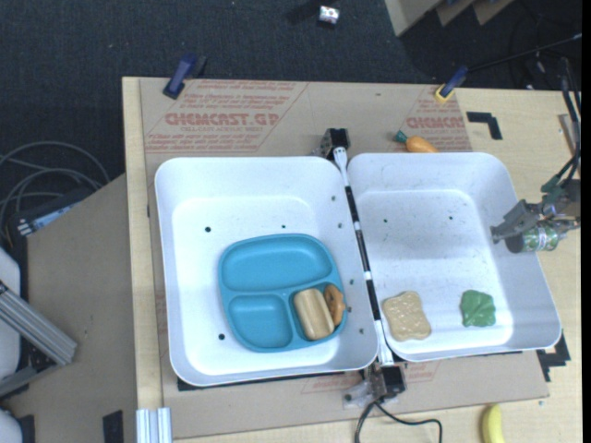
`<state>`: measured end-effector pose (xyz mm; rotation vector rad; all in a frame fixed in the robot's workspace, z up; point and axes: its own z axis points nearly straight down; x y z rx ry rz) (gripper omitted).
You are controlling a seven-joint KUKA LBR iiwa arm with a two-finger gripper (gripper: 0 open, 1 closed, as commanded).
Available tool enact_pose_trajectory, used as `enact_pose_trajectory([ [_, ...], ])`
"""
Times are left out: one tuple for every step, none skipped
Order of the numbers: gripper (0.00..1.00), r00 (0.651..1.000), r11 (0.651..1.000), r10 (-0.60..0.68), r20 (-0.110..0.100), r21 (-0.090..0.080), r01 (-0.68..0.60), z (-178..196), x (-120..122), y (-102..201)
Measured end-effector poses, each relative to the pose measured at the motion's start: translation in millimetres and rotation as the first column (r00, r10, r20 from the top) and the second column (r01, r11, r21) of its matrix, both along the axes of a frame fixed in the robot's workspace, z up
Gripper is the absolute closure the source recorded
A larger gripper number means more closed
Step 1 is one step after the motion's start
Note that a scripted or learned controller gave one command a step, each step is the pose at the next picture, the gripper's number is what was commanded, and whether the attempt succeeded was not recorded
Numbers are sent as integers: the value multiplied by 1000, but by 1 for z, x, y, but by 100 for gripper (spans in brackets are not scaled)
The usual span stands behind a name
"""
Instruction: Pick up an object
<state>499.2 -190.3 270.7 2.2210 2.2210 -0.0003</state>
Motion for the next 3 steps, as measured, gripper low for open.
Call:
enact_pose_trajectory([
  [0,1000,1000,-1,-4,2,1,-140,-21,-21],
  [0,1000,1000,2,-4,6,-2,-187,-20,-27],
  [100,1000,1000,1,-2,5,-1,-177,-20,-28],
])
